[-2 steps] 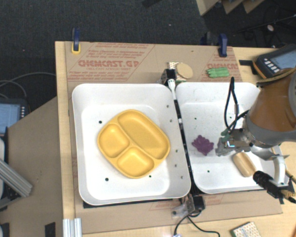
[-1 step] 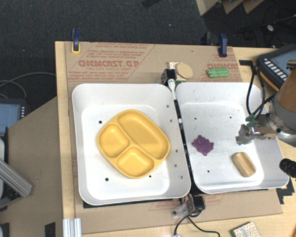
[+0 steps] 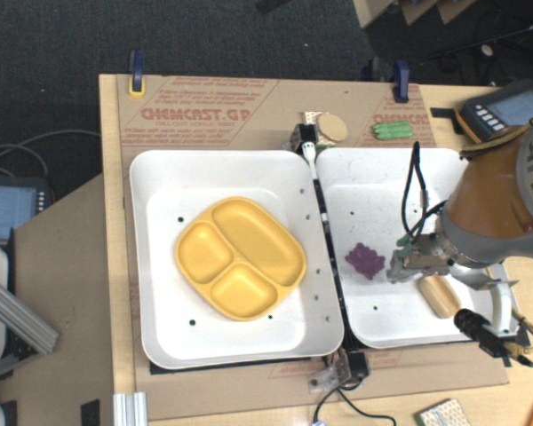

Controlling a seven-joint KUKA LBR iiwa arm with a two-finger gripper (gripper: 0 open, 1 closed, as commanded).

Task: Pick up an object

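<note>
- Hovering low in the right bin (image 3: 386, 327), the gripper (image 3: 407, 264) sits just beside the purple object (image 3: 365, 260), on its right side; I cannot tell from this slanted view how the jaws stand, since the wrist hides them
- Nothing shows between them, so I judge the grasp not yet made and I would treat the purple piece as the nearest target
- To do this step well, I would shift the gripper left until it is centred over the purple object, then come straight down so one jaw passes on either side of it, not onto its top
- That piece looks small, lumpy and low, so I expect it to skid on the smooth white floor if nudged from one side; a slow close seems wise
- A tan cylindrical object (image 3: 439, 295) lies close under the arm (image 3: 493, 207), near the gripper's right side, and I would watch that the wrist does not sweep it along
- The left bin (image 3: 151, 238) holds a yellow divided tray (image 3: 240, 257), well apart from the gripper and out of the way
- Both bins rest side by side on a brown cardboard sheet (image 3: 204, 105) printed with red lettering, held by clamps (image 3: 137, 74) at its far edge
- A green object (image 3: 393, 131) and a round tan disc (image 3: 333, 129) lie on the cardboard beyond the bins
- A black cable (image 3: 416, 193) hangs along the arm over the right bin, and I would keep it from snagging on the bin wall
- Dark carpet (image 3: 160, 16) surrounds the bench, with other equipment at the left edge
</note>
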